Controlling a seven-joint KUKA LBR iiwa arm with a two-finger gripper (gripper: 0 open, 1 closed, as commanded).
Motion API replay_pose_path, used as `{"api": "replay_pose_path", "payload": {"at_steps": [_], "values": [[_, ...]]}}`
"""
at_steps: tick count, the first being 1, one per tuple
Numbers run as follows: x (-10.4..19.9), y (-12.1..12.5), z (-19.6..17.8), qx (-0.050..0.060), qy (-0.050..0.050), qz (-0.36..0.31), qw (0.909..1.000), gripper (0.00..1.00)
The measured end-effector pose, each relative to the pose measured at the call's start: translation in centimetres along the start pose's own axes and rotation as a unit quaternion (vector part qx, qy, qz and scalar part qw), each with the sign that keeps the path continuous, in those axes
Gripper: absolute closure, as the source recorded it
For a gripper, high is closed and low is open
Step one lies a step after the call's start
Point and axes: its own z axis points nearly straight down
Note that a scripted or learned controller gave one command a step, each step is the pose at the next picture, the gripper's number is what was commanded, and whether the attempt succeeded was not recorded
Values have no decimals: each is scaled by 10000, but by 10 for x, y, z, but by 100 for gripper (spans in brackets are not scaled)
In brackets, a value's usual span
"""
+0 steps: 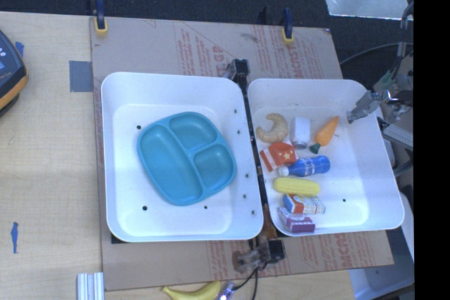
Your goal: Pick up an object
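Bring the end effector (pixel 356 111), finger state impossible to tell here, from the right bin's (pixel 365 172) far right rim down over the carrot (pixel 326 131) just left, clear of the neighbouring white cup (pixel 301 130).

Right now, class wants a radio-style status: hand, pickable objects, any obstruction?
Hand over right bin's far right rim, holding nothing. Toy carrot nearest, untouched. Path to it clear. Blue divided plate alone in left bin.
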Motion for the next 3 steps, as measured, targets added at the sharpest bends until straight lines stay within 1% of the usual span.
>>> {"api": "replay_pose_path", "payload": {"at_steps": [1,2,3], "values": [[31,46,140,-84,-11,6,10000,0],[-5,48,66,-14,0,8,10000,0],[-4,55,157,7,2,-10,10000,0]]}}
